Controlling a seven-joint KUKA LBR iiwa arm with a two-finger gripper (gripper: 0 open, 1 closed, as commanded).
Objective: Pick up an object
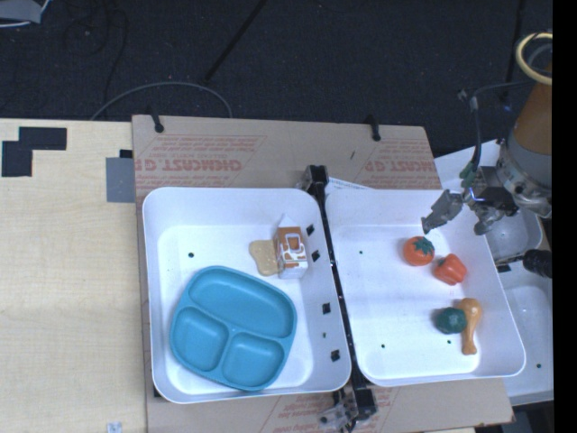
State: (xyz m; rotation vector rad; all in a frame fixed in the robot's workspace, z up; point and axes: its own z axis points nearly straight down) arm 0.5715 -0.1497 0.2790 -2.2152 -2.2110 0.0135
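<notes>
1. Now, at the right of the frame, our gripper [458,207] hangs over the upper right part of the right bin [388,354], with the grey arm and its orange band reaching in from the right edge.
2. We see one dark finger pointing down and to the left toward the bin floor, and a second one further right near the bin's rim; they stand apart with nothing between them, so we judge the hand spread open and holding nothing.
3. The nearest candidate is the orange tomato-like toy [417,251], which lies just below and slightly left of the left fingertip, near but not touching it.
4. Just beside that, to its lower right, sits a red pepper-like toy [451,268]; the two are close enough that a grasp on one may nudge the other.
5. Further down the bin lie a teal round piece [448,320] and a tan drumstick-shaped toy [469,325], touching each other, the drumstick's long axis running nearly top to bottom in the frame.
6. In the left bin [162,242] we see a blue divided plate [234,328] and, above it, a small orange-and-white box [290,250] against a tan piece [264,258], all well apart from the hand.
7. We judge the coming move to be a short drop down and to the left onto the orange toy.
</notes>
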